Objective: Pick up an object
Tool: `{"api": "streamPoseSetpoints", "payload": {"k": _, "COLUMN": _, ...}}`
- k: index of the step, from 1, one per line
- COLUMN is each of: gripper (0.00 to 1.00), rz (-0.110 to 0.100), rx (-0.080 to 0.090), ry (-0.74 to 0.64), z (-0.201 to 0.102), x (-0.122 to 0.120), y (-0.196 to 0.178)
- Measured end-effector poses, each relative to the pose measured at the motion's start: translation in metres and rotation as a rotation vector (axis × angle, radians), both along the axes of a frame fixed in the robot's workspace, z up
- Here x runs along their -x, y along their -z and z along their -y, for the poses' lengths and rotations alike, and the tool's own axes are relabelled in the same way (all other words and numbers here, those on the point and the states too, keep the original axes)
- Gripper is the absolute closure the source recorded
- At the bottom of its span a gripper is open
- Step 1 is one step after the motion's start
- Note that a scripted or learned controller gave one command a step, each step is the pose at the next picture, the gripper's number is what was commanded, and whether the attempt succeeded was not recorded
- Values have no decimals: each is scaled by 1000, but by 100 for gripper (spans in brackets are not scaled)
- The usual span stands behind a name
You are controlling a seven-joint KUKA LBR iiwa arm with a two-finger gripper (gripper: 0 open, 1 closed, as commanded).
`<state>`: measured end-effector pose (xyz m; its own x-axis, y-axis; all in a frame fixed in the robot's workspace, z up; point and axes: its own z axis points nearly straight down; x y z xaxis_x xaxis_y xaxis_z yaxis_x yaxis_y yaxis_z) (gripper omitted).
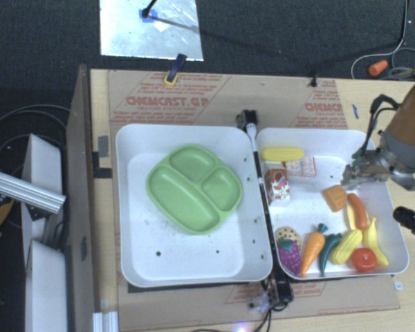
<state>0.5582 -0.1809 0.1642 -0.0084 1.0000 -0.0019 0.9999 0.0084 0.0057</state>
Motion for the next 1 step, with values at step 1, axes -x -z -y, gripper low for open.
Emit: {"api": "streamPoseSetpoints", "payload": {"k": 1, "gripper": 100, "rz": -2, "rx": -2, "ry": 3, "z": -9, "x": 3, "y": -12}}
